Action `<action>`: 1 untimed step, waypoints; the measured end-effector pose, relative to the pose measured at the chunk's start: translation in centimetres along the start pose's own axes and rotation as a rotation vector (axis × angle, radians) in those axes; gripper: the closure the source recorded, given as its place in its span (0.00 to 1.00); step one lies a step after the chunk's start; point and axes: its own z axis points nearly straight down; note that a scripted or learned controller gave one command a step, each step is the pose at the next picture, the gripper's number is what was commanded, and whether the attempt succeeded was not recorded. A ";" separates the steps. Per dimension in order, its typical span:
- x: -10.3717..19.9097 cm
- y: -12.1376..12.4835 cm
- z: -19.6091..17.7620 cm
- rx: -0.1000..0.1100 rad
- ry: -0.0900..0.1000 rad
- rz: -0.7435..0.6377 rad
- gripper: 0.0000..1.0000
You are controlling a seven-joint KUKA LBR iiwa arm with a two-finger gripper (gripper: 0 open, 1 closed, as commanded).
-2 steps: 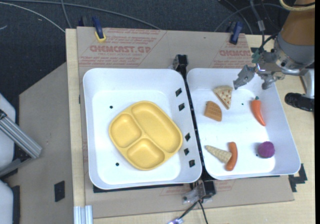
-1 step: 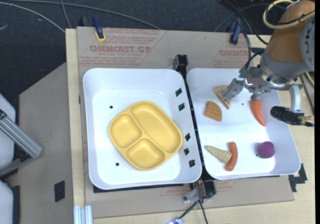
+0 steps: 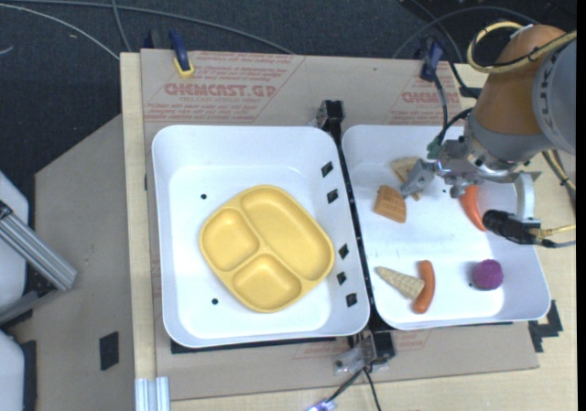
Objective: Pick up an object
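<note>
A tan waffle-textured toy wedge point(image 3: 390, 205) lies in the right white bin point(image 3: 522, 304), just beside the gripper point(image 3: 423, 177), whose finger spacing I cannot tell. Nearby lie an orange carrot point(image 3: 472, 209), purple ball point(image 3: 486, 275), cone point(image 3: 400, 280) and sausage point(image 3: 424, 286); a yellow divided tray point(image 3: 265, 247) sits in the left bin point(image 3: 174, 217).

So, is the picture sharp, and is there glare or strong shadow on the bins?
Camera view: mostly sharp, light even; the left bin looks bright white but the yellow tray stays readable; soft shadows only, under the arm in the right bin.
</note>
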 end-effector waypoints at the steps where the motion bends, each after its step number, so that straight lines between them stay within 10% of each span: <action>1: 0.1 0.2 4.1 -0.006 0.002 0.000 0.00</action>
